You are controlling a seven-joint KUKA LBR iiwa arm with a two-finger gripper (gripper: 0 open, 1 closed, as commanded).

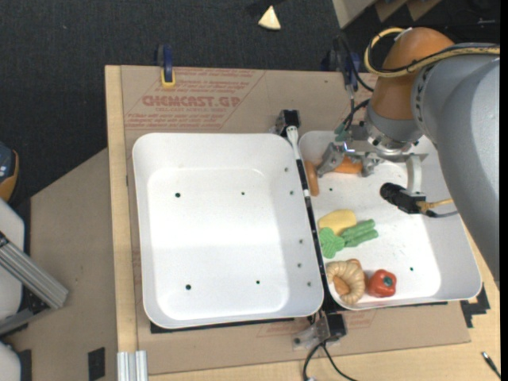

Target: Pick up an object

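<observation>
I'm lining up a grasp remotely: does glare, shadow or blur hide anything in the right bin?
Camera view: lighting is even and soft, with the left bin bright white but not blown out; the arm shades the far end of the right bin, where the end effector and an orange item beneath it read murkily; the yellow piece, green piece and red piece are reasonably sharp.

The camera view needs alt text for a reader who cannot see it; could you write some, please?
A grey arm's gripper hangs low over an orange object at the far end of the right bin. Nearer lie a yellow piece, a green piece, a tan pastry and a red piece.
</observation>
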